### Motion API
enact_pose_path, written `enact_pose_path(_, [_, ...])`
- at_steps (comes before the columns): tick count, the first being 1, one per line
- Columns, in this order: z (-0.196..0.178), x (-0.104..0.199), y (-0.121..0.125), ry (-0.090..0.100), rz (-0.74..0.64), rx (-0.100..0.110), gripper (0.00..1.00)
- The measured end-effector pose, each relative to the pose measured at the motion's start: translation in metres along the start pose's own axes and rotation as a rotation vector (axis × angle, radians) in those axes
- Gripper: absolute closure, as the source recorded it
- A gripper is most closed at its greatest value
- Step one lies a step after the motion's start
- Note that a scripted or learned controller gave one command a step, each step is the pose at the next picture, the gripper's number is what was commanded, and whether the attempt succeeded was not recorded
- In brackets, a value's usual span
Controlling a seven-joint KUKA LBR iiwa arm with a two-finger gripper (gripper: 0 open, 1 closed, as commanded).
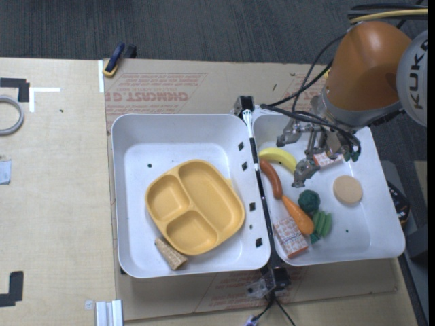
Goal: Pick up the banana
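Note:
The yellow banana (279,158) lies near the left wall of the right bin (380,240), in its back half. Just in front of it lies a reddish sausage (272,179). My gripper (307,168) hangs over the right bin, just to the right of the banana and a little apart from it. It looks open, with nothing between its fingers. The grey arm with its orange band (367,63) covers the bin's back right corner.
Around the gripper in the right bin lie a carrot (298,214), a broccoli piece (309,200), a green item (322,223), a tan round disc (348,189) and a small carton (289,236). The left bin (136,141) holds a yellow divided plate (195,206) and a tan block (170,254).

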State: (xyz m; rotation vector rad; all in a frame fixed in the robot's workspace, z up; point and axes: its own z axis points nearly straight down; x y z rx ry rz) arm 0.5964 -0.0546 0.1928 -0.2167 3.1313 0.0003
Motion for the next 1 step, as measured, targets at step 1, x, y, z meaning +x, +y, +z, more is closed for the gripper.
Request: enact_pose_path(1, [0.0000,-0.0497,0.0004,-0.003,-0.129,0.000,0.00])
